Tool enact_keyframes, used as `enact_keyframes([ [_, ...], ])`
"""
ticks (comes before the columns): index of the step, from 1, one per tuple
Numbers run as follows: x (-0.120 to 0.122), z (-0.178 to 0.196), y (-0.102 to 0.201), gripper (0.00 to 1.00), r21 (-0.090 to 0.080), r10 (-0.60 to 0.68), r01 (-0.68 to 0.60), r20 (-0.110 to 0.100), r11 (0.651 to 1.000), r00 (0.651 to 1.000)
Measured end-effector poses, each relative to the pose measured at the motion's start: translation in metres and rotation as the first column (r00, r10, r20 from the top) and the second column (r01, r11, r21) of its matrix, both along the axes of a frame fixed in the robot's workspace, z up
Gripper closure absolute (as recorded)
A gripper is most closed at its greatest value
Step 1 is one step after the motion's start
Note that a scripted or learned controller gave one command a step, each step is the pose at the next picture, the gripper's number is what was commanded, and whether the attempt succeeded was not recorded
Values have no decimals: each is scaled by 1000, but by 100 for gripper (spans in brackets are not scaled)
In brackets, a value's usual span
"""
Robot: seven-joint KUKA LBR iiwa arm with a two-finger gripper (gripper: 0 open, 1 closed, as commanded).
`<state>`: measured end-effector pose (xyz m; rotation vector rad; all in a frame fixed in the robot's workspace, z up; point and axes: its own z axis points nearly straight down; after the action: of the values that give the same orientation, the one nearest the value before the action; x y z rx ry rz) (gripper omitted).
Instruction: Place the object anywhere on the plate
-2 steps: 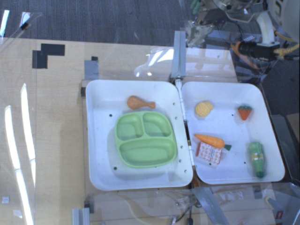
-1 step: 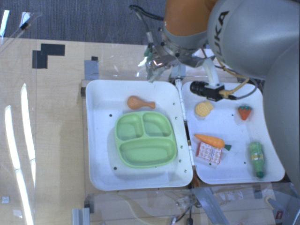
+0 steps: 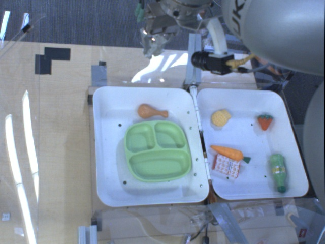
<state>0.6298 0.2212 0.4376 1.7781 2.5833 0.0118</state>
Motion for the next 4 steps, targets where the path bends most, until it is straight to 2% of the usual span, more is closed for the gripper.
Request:
enact_keyframes([
  [1,-33,-1,-43,100,0,-24,24,0,1000,1000],
  [2,-2,-197,7,100,-2,-212,212,-7,977,977],
  [3,-34,-90,-78,100,0,-121,121,0,993,993],
  [4,-2,0,-134,100,0,-256,256,0,967,967],
])
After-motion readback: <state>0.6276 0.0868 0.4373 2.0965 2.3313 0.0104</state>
